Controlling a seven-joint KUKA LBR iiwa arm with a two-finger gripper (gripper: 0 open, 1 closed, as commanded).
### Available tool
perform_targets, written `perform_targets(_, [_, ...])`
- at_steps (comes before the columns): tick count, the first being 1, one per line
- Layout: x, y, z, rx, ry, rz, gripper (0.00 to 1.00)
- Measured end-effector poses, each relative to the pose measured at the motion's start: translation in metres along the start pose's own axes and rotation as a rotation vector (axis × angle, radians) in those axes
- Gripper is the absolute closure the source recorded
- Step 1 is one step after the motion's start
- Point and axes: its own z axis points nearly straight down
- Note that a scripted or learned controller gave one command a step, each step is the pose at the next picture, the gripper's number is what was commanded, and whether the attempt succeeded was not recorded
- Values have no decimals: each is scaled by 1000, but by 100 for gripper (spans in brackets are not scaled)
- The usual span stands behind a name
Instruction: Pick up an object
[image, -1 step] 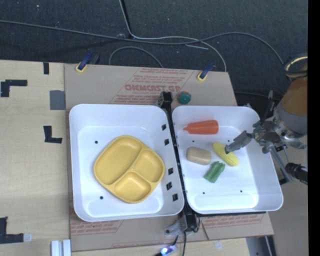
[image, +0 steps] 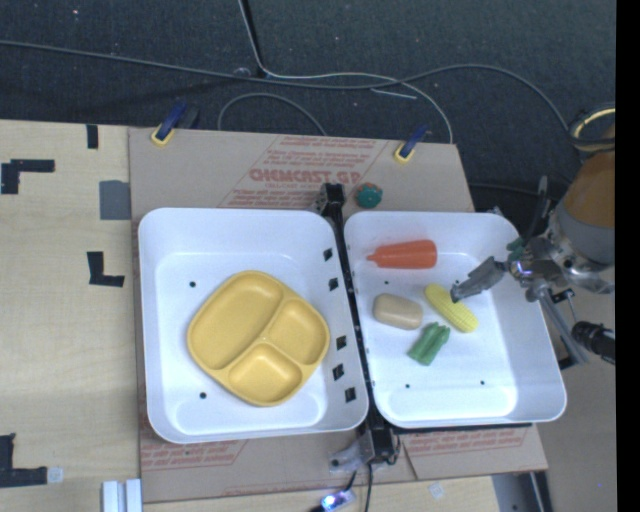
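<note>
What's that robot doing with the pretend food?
A robot arm reaches in from the right, and its gripper hangs over the right bin, just above the toy corn. It holds nothing yet. Near the corn lie an orange carrot, a tan potato and a green pepper. The left bin holds a yellow divided plate.

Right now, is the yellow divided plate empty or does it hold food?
Empty. The yellow plate in the left bin shows three bare compartments.

txt: "CHEMCAST GP" red print, partly hidden | on: cardboard sheet (image: 300, 165) | rest unreadable
</note>
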Motion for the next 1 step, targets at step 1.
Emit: perform_targets(1, [-1,3,63,6,1,0,0])
